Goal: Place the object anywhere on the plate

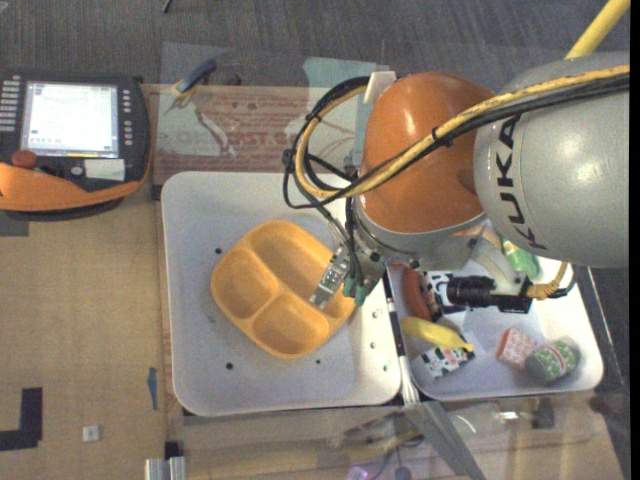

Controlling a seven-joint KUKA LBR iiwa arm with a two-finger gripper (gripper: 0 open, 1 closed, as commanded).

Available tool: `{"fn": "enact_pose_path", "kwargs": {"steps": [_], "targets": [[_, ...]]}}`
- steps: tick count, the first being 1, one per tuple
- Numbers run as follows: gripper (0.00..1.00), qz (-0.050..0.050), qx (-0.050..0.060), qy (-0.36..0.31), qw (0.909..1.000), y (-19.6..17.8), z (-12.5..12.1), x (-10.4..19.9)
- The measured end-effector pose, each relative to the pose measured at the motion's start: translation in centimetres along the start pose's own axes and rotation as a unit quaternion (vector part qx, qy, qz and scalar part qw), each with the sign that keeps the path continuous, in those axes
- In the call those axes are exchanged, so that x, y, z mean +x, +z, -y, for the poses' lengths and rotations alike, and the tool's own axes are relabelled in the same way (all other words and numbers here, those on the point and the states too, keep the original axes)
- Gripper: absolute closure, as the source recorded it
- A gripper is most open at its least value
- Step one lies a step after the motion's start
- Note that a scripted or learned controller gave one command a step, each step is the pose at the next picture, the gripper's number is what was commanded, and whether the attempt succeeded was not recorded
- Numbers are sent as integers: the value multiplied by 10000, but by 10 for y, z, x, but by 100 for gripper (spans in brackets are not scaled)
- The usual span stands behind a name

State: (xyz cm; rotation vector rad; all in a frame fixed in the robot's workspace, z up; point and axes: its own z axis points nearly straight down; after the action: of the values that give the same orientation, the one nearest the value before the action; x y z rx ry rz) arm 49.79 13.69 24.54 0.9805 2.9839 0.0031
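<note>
Camera view looks down on a tan bench (80, 308) that carries two shallow white bins side by side, with dark grey carpet (100, 18) beyond its far edge. We see the left bin (190, 358) lying below and to the left of the gripper (334, 280), and the right bin (580, 353) off to its right, partly covered by the grey arm (560, 158) and its orange band (425, 153). A teach pendant (70, 138) with a lit screen rests on the bench well to the gripper's left, near the far edge. Between the bins and the carpet lies a wooden board (250, 128) with some tape on it. Black tape marks (25, 418) sit on the bench far down and left of the gripper.

The gripper hangs over the right rim of the yellow plate (262, 286), a divided dish with three compartments that sits in the left bin. We cannot tell how wide it stands, nor whether anything is caught in it; a small pale and green piece shows at its tip, too small for us to name.

Just to the gripper's right, in the other bin, we see a banana (437, 331), with a black-and-white toy (445, 360) touching it. Further right lie a red-and-white packet (515, 346) and a grey-green can (552, 360), beside each other. A green object (520, 260) peeks out from under the arm.
</note>
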Motion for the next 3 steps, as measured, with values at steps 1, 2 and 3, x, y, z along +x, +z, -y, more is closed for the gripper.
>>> {"fn": "enact_pose_path", "kwargs": {"steps": [1,2,3], "targets": [[100,6,-7,-123,9999,2,-65,63],[100,-3,11,-350,9994,9,-1,24],[100,4,-7,-342,9994,-1,-2,23]]}}
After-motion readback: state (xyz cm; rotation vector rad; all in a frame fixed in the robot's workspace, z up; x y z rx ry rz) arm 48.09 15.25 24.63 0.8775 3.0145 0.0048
